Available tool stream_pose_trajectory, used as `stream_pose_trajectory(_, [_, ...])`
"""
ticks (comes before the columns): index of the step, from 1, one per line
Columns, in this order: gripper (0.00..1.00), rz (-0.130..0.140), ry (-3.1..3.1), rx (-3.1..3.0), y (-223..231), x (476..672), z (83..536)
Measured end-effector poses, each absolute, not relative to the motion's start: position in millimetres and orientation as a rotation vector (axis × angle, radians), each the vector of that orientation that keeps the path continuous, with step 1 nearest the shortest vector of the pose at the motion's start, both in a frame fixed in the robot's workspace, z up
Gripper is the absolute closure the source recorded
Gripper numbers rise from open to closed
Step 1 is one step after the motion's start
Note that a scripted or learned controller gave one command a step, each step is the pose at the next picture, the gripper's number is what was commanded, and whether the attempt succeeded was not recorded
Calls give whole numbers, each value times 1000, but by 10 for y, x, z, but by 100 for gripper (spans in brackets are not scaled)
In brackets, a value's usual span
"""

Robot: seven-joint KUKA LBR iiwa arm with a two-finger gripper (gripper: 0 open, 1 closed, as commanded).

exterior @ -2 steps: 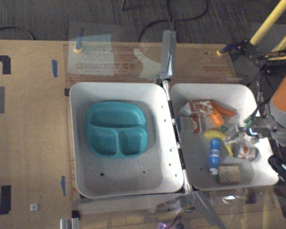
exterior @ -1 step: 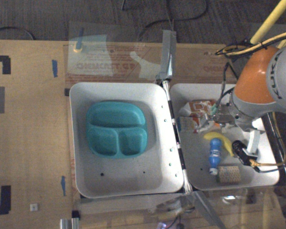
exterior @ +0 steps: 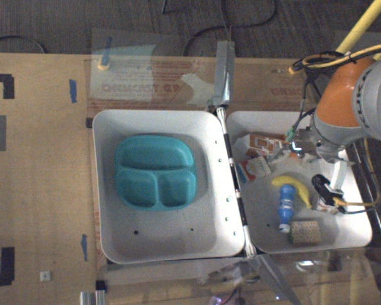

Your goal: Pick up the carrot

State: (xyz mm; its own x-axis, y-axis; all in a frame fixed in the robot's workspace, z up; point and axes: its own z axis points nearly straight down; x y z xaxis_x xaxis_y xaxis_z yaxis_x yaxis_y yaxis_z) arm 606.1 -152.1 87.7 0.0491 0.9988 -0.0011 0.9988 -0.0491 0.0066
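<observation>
Light brown wooden bench top (exterior: 38, 189) with black tape corner marks (exterior: 3, 84) and blue tape strips (exterior: 72, 91). Dark grey carpet floor (exterior: 82, 11) behind, black cables (exterior: 247, 5) looping across it.

Teal divided tray (exterior: 155, 171), yellow banana (exterior: 293, 187), blue bottle (exterior: 286, 205), white bins (exterior: 108, 189).

I work in what looks like a robotics lab or test cell. My bench (exterior: 38, 170) is bare plywood marked with black tape corners (exterior: 1, 84) and blue tape strips (exterior: 72, 91). Two white bins (exterior: 108, 132) sit side by side on it, loose black cables (exterior: 247, 5) trail over grey carpet (exterior: 82, 11) behind, and a flattened cardboard sheet (exterior: 152, 84) lies under the bins.
</observation>
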Motion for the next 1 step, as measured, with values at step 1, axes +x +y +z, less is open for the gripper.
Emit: stream_pose_trajectory(1, [100,6,2159,2264,-1531,6075,994])
